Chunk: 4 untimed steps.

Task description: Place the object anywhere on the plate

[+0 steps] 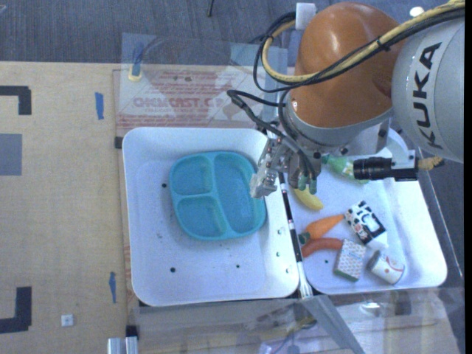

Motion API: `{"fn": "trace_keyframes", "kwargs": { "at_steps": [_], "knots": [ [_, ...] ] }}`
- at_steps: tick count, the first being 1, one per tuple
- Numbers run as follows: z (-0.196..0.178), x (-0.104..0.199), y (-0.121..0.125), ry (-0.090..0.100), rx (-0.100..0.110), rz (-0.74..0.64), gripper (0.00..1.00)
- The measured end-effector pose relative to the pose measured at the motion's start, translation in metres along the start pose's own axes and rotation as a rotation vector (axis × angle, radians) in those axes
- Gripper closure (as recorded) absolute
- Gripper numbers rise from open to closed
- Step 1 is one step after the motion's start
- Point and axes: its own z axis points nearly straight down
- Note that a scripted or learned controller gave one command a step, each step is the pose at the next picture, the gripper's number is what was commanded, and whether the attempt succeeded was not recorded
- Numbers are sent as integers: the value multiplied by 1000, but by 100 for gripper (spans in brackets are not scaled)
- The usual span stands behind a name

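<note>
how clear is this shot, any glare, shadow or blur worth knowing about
Camera view: lighting is even and soft. The blue plate is sharp, with a faint shadow along its lower edge. The end effector looks slightly smeared, so its fingers are hard to read. The clear sheet above the left bin shows mild sheen. The orange arm band carries a soft highlight.

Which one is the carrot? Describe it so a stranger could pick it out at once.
Start at the right white bin, the one under the arm. Near its left wall, below the yellow banana, lies the carrot: orange, tapered, with a green tip toward the divider. The red chili pepper just below it is darker and thinner.
</note>
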Motion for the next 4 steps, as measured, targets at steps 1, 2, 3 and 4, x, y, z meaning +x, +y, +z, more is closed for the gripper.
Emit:
{"fn": "trace_keyframes", "kwargs": {
  "at_steps": [1, 2, 3, 4],
  "knots": [
    [153, 52, 7, 2, 1, 38, 100],
    [202, 52, 7, 2, 0, 17, 100],
    [150, 77, 100, 1, -1, -30, 100],
    [17, 65, 63, 1, 0, 55, 100]
  ]
}}
